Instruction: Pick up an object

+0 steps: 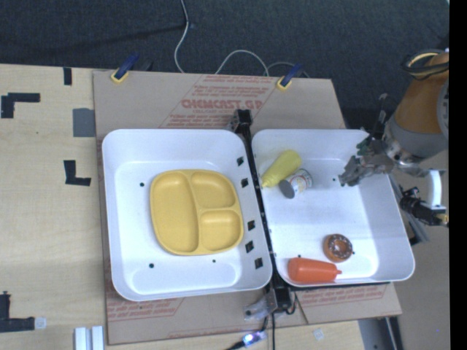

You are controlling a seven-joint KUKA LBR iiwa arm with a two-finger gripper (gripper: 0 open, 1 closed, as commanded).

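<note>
In the right bin lie a yellow bottle-shaped object with a grey cap end near the divider, a brown donut and an orange carrot at the front. My gripper hangs over the bin's right rear part, well right of the yellow object, with nothing seen between its fingers. The arm, with its orange band, comes in from the right.
The left bin holds a yellow divided plate. Both bins rest on a cardboard sheet held by clips at the back. A white cable loops behind the bins. A black clamp strip joins the bins.
</note>
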